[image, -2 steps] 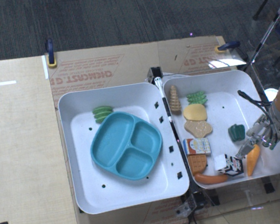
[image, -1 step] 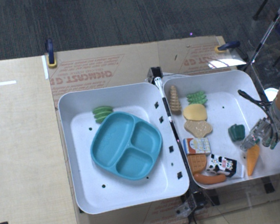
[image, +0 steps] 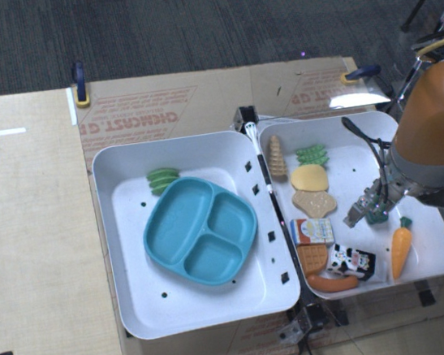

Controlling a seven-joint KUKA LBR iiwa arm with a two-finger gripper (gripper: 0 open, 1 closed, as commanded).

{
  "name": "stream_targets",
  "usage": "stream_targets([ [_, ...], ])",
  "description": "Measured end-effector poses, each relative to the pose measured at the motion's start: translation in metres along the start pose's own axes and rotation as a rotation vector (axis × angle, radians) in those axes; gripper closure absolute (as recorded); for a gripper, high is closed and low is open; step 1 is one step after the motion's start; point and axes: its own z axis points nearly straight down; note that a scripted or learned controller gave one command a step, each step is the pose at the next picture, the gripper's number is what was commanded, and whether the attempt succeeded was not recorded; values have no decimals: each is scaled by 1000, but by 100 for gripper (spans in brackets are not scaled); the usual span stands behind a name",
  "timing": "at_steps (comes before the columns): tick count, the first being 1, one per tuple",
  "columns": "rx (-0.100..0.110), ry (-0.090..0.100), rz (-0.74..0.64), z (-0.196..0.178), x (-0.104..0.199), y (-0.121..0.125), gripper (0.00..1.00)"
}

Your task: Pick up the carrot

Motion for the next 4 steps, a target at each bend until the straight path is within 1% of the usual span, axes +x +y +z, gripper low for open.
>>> stream_targets([
  [1, 0, 0, 1, 0, 0, 0, 0],
  [2, 1, 2, -136, 41, -33, -41, 0],
  [3, -5, -2, -131, 31, -35, -38, 100],
  [4, -5, -2, -131, 31, -35, -38, 0],
])
